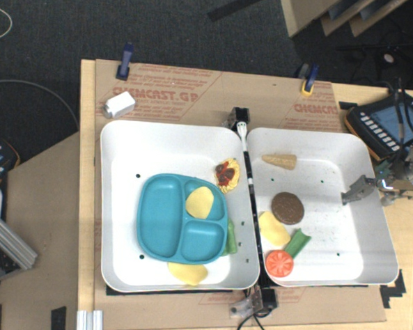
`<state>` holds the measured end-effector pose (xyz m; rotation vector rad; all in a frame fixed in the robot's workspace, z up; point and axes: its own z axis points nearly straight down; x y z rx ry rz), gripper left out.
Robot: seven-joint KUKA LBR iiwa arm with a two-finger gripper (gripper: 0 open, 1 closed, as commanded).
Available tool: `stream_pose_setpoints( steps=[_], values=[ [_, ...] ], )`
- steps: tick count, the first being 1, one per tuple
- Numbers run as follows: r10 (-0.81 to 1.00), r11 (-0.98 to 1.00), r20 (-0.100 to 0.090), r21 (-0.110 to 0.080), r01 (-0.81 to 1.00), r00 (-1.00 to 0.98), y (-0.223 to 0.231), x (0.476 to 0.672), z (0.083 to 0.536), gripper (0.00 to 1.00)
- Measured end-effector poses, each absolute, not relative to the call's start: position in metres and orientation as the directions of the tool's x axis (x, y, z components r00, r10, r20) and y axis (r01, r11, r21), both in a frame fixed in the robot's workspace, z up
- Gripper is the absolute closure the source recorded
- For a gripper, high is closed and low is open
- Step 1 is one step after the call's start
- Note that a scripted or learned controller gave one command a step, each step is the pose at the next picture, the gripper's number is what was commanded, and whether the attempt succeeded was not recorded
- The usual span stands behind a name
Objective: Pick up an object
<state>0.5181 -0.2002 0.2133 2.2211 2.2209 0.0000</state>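
The gripper (pixel 362 190) is hanging at the right rim of the right bin (pixel 333 148), well right of the brown cookie (pixel 287 208); whether anything is between its fingers cannot be told. It seems to be approaching, so the next move calls for descending over one item. Near the cookie are lying a yellow lemon-like piece (pixel 272 230), a tomato (pixel 279 263), a green pepper (pixel 297 242) and a tan cone (pixel 280 160). Left of the cookie, the left bin (pixel 121 190) is bearing a teal divided plate (pixel 179 218). The cardboard-topped surface (pixel 197 90) is sitting on dark carpet (pixel 62 19).
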Motion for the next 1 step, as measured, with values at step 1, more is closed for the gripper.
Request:
stream_pose_setpoints(
  steps=[1],
  values=[
    [1.000, 0.001, -0.002, 0.004, 1.000, -0.001, -0.2005, 0.5188, 0.2241, 1.00]
  ],
)
